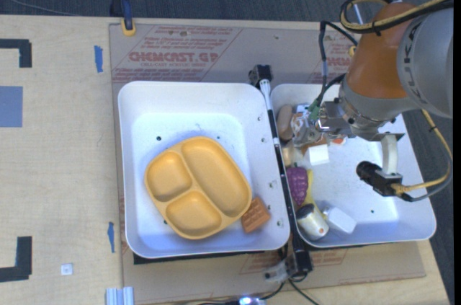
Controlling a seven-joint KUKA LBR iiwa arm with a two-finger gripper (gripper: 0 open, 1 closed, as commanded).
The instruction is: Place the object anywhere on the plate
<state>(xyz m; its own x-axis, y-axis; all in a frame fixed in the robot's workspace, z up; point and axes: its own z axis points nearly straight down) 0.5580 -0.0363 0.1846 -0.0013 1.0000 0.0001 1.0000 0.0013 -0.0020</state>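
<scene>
The claw point(315, 129) hung over the left part of the right bin point(414, 224), at about three o'clock from the plate, and whether it gripped anything could not be told from above. The grey arm point(403, 62) with its orange band reached in from the right. The yellow three-part plate point(196, 185) lay in the left bin point(144, 123), with a brown waffle-like piece point(254, 215) touching its rim at four o'clock. Beneath the claw sat a small white block point(318, 154). At six o'clock from it lay a purple item point(297, 183), a white-and-gold cylinder point(312, 221) and another white block point(341, 220).
</scene>
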